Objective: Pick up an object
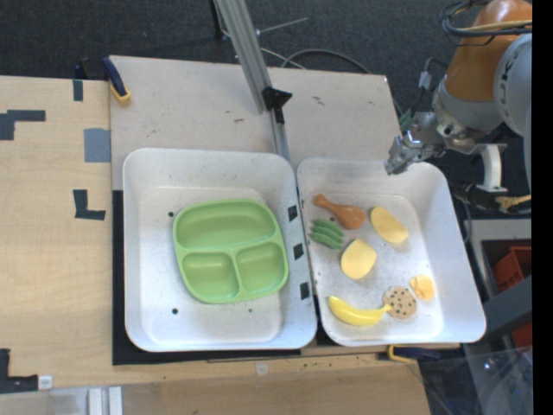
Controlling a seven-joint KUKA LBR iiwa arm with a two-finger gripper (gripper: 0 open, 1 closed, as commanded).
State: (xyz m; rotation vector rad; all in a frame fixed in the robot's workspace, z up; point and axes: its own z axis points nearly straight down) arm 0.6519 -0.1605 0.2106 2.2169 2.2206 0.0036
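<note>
Toy foods (359,258) in right white bin (449,232), wooden bench (43,232), dark floor (363,15)

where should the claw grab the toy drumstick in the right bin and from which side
Probably the thin bone end of the drumstick, from straight above. It lies flat, narrow handle pointing up-left and fat meaty end down-right, so the claw would close best across the slim shaft, fingers set crosswise to its length. The green beans lie close beside its lower side, so a grip near the handle tip leaves more room.

arm (497,50): cut off at right edge | gripper (399,161): fingers unclear
</note>
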